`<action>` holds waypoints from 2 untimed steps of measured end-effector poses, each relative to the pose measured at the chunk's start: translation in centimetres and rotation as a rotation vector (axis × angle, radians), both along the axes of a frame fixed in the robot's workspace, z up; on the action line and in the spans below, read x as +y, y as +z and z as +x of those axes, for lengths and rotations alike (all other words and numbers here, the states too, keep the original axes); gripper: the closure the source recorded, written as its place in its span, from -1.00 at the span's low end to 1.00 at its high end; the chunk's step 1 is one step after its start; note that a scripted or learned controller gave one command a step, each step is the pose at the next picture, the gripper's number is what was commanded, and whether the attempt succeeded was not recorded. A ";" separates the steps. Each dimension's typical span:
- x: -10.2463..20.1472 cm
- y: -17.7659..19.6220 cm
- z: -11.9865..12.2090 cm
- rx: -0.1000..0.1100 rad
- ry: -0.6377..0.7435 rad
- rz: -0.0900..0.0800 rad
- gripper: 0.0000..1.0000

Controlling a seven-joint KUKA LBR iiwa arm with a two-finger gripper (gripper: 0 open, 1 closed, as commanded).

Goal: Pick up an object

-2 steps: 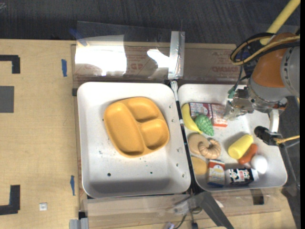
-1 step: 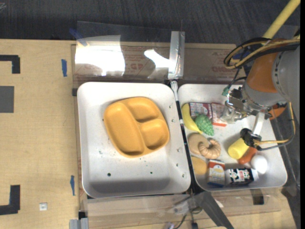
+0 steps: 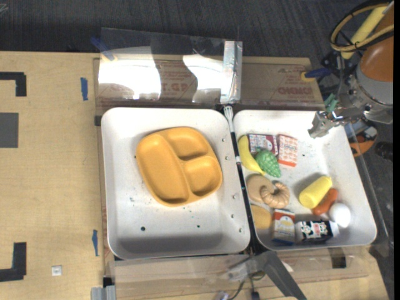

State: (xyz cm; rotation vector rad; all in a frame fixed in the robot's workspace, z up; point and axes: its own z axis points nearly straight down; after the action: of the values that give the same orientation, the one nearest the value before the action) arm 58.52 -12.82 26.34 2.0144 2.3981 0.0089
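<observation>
The right bin (image 3: 357, 174) holds several toy foods. Among them are a yellow banana (image 3: 246, 155), a green bumpy piece (image 3: 269, 165), two red-and-white packets (image 3: 263, 144) (image 3: 287, 150), a tan pretzel-like pastry (image 3: 275, 194), a yellow block (image 3: 315, 190), an orange piece (image 3: 327, 202), a white egg (image 3: 340, 215) and a small bottle with a black label (image 3: 312, 230). My gripper (image 3: 320, 127) hangs over the right bin's far right corner, apart from all the foods, and I see nothing in it.
An orange divided plate (image 3: 179, 164) lies in the left bin (image 3: 119, 186). A clear plastic screen (image 3: 169, 74) stands behind the bins. The grey and orange arm (image 3: 375, 74) and yellow cables (image 3: 362, 24) fill the upper right.
</observation>
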 end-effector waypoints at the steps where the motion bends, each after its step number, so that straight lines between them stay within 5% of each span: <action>1: 1.0 -11.4 -6.4 0.022 0.090 0.004 1.00; 2: 6.8 -7.8 -10.5 0.011 0.426 0.001 1.00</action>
State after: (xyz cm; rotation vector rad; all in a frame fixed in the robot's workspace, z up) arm 48.02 -6.05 18.52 1.4661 2.7790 0.0026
